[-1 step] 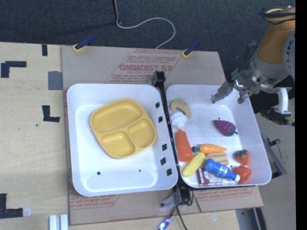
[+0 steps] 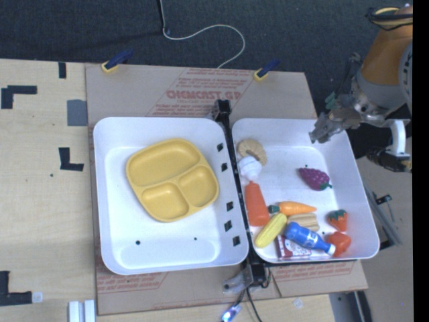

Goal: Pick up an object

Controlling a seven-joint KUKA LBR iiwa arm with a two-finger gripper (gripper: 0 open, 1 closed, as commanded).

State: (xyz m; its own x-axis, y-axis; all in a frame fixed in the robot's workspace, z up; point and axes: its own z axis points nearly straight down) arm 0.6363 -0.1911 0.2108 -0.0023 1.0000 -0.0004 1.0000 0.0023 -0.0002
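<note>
Gripper (image 2: 323,130) is seen at the upper right rim of the right bin (image 2: 355,170); finger state cannot be told, nothing is seen between them. In that bin: grapes (image 2: 314,177) near the middle, carrot (image 2: 296,208), corn (image 2: 270,229), blue bottle (image 2: 308,237) and strawberry (image 2: 338,219) clustered at the front. A yellow plate (image 2: 172,178) is placed in the left bin (image 2: 114,227).

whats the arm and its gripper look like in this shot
The arm enters at the camera view's upper right: a bulky rounded body with an orange-yellow band above a grey metallic wrist section. Below that, the gripper is a small dark grey piece tapering to a narrow tip over the right bin's top rim.
</note>
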